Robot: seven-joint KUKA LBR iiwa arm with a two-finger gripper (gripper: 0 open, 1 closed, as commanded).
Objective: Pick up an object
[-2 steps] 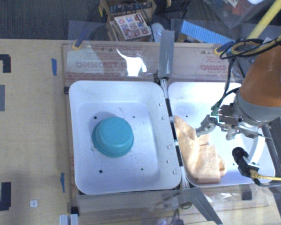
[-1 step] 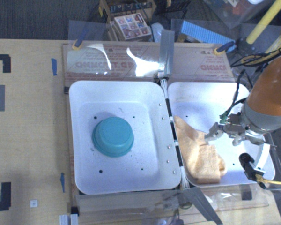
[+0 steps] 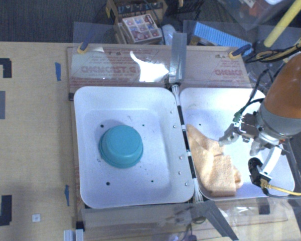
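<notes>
A teal bowl [image 3: 121,145] lies upside down in the left bin [image 3: 90,104]. In the right bin [image 3: 215,99] a tan cloth [image 3: 212,165] lies crumpled along the left wall, reaching the front corner. My gripper [image 3: 230,136] hangs over the right bin, just above the cloth's upper right edge. The arm's grey wrist and orange band [image 3: 288,92] cover the bin's right side. Cables and the wrist body hide much of the gripper.
A metal divider [image 3: 183,134] separates the two bins. Cardboard panels [image 3: 120,67] stand behind them. Black cables [image 3: 258,172] and a yellow-tipped lead dangle over the right bin's front right corner. The wooden bench [image 3: 25,149] stretches to the left.
</notes>
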